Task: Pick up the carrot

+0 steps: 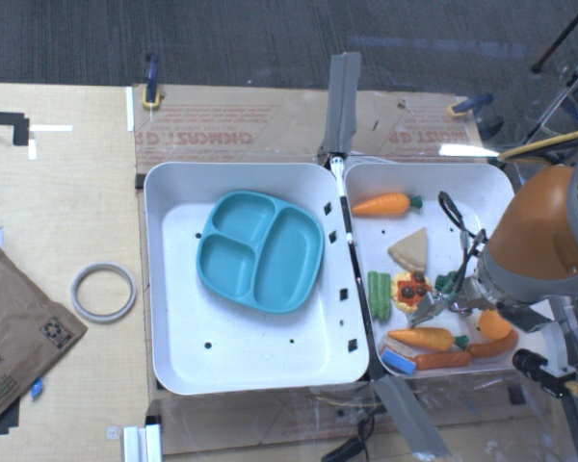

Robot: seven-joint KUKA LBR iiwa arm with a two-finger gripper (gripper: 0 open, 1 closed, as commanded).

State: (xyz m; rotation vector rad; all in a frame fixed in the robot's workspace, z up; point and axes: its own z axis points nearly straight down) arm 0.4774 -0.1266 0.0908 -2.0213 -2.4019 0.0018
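Rounded orange band on arm (pixel 538 224), grey wrist below, black cable looping, thin metallic end effector (pixel 430 305)

Camera: one fixed view, mounted above my tabletop (pixel 58 210), looking down at a slant.
Facing: the far edge of the tabletop sits at the top of frame, with dark floor beyond it; the near edge is at the bottom.
Framing: both white bins are in shot side by side, the left bin (pixel 173 258) near centre, the right bin (pixel 433 171) pushed toward the right side.
Distance: far enough back to take in both bins and the bare tabletop to their left.
My entry: my arm (pixel 539 229) comes in from the right side of frame, over the right bin.
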